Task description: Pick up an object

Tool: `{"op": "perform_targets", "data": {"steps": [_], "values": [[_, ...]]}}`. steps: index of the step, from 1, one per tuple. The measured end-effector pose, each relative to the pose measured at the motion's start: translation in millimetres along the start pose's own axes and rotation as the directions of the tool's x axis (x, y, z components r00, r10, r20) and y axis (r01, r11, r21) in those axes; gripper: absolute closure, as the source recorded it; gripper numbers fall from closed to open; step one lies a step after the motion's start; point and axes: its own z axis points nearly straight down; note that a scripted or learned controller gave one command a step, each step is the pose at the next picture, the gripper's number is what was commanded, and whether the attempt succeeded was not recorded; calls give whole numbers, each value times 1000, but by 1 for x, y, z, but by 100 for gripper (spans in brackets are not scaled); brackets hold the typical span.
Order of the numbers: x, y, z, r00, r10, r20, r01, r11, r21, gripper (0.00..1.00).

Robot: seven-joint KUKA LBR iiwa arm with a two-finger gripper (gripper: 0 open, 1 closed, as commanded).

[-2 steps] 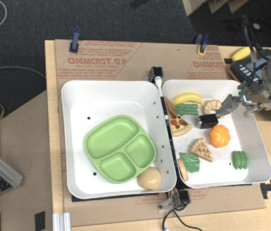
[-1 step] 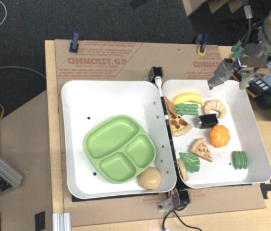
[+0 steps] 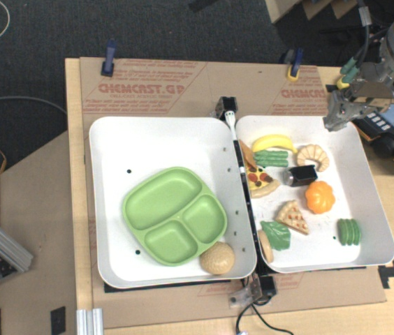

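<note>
**A:** Start with the two bins. Your left bin (image 3: 106, 187) holds the green divided tray (image 3: 174, 215) with a tan, cookie-like round (image 3: 216, 259) touching its near corner. Your right bin (image 3: 371, 208) carries the small toy foods: banana (image 3: 272, 142), croissant (image 3: 312, 156), a black cylinder (image 3: 300, 175), an orange fruit (image 3: 319, 196), two pizza slices (image 3: 293, 217), some green pieces.

**B:** So how far along are you?

**A:** Barely begun, by my judgement. Every object lies in a bin; nothing is lifted. You have yet to choose a target, descend, close and raise.

**B:** And the pincer?

**A:** The gripper (image 3: 338, 117) hangs over the right bin's far corner, touching nothing I can make out. Whether it is spread or pressed together, I cannot tell.
</note>
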Motion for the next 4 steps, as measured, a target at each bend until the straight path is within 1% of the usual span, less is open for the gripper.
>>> {"op": "perform_targets", "data": {"steps": [1, 2, 3, 4], "values": [[26, -48, 68, 1000, 0, -3, 0, 1000, 16, 100], [93, -57, 89, 1000, -6, -4, 6, 1000, 12, 100], [157, -62, 153, 1000, -5, -2, 5, 1000, 16, 100], [116, -13, 216, 1000, 6, 0, -6, 1000, 11, 100]]}}
